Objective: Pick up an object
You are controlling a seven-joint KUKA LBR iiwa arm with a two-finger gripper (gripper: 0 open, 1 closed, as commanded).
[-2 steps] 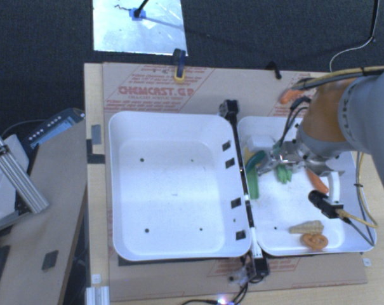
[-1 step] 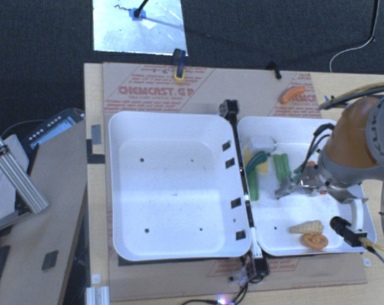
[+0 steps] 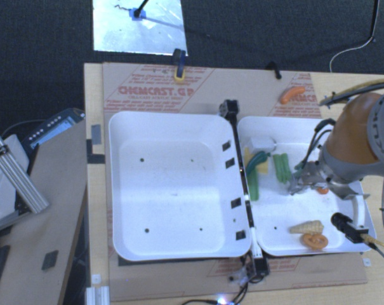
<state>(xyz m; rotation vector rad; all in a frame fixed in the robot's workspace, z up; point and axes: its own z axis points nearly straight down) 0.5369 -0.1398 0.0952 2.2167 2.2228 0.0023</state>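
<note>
Cone-shaped pale object (image 3: 306,227) and a flat orange round piece (image 3: 315,241) sit nearest the camera, touching or nearly so, in the front corner of the right bin (image 3: 268,246). Just right of them a black fitting (image 3: 348,227) of the arm's tooling lies over that bin's front rim. Farther in, the gripper (image 3: 304,182) is low over the middle of the right bin, beneath the grey and orange arm (image 3: 360,135) that enters from the right; whether it is spread or closed I cannot tell, and nothing can be seen held in it. The relation that matters most is this: the green ridged piece (image 3: 282,168) lies just beside the gripper, toward the left and slightly farther back, with its long axis running near to far, so a short shift leftward looks like the likeliest way to reach it. Beyond it toward the divider lie a darker green curved piece (image 3: 254,178), also lengthwise near to far, and a yellow piece (image 3: 261,164) touching it. The left bin (image 3: 119,189) stands beside the right one, its white floor bare. At the far side, outside both bins, a small orange object (image 3: 292,94) rests on the table (image 3: 198,84).
</note>
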